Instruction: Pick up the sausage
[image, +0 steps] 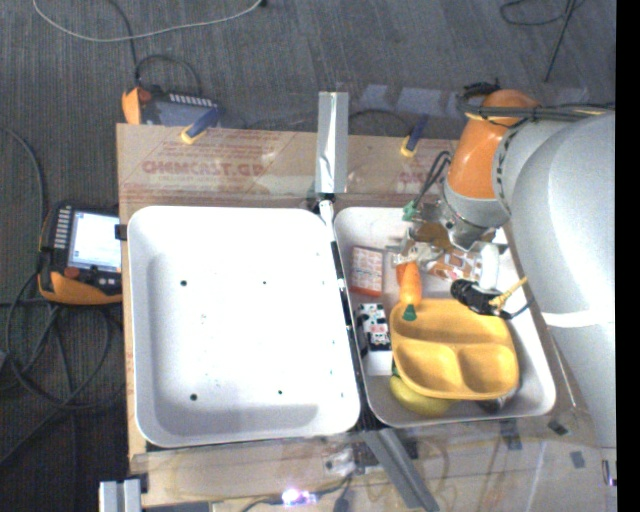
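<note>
- While the arm reached in from the right, its orange band sat above the far part of the right bin.
- The hand hung low over the far half of that bin, just beside an orange, sausage-like piece.
- Whether the hand was released or clenched could not be told; its tip was lost among clutter and cabling.
- The sausage lay in the right bin, near the bin's middle, running roughly from far to near. Its near end touched the far left corner of the yellow tray.
- Nothing could be seen gripped by the hand; the sausage rested on the bin contents.
- The yellow tray, with two compartments, occupied the near half of the right bin and sat slightly tilted.
- A yellow rounded object, possibly a banana, protruded from under the tray's near left edge.
- A small black and white item lay against the right bin's left wall, beside the tray.
- A printed card lay flat on the bin floor, left of the sausage.
- The left bin stood touching the right bin along their shared edge.
- Both bins rested on a brown surface. A handheld pendant lay on the floor, left of it.
</note>
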